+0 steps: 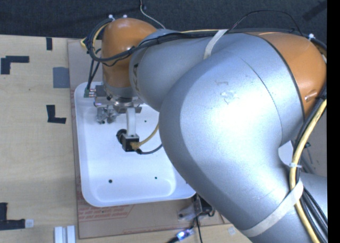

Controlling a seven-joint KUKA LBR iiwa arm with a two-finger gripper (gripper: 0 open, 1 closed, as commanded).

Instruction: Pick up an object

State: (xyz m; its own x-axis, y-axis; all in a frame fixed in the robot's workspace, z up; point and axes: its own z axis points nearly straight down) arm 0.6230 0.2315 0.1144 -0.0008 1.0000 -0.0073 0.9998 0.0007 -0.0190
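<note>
A pale wooden table [32, 146] marked with black tape pieces [53, 114] carries a shallow white bin [127, 189], dark cloth behind it. The grey arm [228, 130] reaches in from 3 o'clock and covers the right half of the scene. Its end effector [109, 114] hangs low over the bin's 11 o'clock corner. I cannot tell whether it is released or clenched, and nothing is visibly held. Which object is meant cannot be told; it probably lies hidden beneath the arm, so its direction and long axis stay unknown.
</note>
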